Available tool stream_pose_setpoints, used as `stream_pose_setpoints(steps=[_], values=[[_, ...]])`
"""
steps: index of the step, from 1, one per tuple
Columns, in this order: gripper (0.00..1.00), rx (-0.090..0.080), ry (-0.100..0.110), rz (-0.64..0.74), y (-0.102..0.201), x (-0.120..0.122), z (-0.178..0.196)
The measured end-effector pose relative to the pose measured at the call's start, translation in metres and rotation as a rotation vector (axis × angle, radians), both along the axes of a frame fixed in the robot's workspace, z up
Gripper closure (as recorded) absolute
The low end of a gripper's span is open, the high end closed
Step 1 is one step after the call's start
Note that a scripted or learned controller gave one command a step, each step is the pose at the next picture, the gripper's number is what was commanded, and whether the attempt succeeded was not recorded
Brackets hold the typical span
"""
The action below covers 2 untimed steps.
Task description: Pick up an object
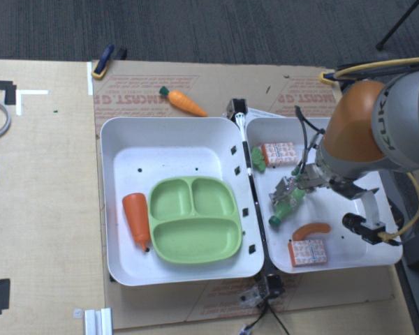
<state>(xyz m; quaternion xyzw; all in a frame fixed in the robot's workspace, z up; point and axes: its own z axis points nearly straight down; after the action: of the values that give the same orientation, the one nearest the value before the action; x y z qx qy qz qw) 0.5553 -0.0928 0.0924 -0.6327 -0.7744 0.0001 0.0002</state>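
Observation:
My gripper (290, 190) reaches down into the right bin (349, 257), right over a green bottle-like object (282, 208) lying at a slant. The grey arm with its orange band (356, 128) covers the bin's upper right. Also in the right bin are a small red-and-white packet (278, 153) with a green piece (258, 158) beside it, an orange sausage-shaped item (311, 230), and a red-and-white box (308, 252) near the front. The green object touches the gripper, but a hold on it cannot be made out.
The left bin (119, 145) holds a green divided plate (195, 219) and an orange-red cylinder (135, 218) beside it. A toy carrot (184, 101) lies on the cardboard behind the bins. A blue marker (103, 61) rests at the cardboard's back left corner.

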Motion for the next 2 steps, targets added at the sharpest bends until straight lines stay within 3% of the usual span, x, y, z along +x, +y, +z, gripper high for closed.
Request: stream_pose_setpoints(steps=[1, 2], values=[[1.0, -0.001, -0.002, -0.002, -0.0005, 0.0009, 0.0098], [0.0, -0.001, -0.002, -0.002, -0.0005, 0.0009, 0.0098]])
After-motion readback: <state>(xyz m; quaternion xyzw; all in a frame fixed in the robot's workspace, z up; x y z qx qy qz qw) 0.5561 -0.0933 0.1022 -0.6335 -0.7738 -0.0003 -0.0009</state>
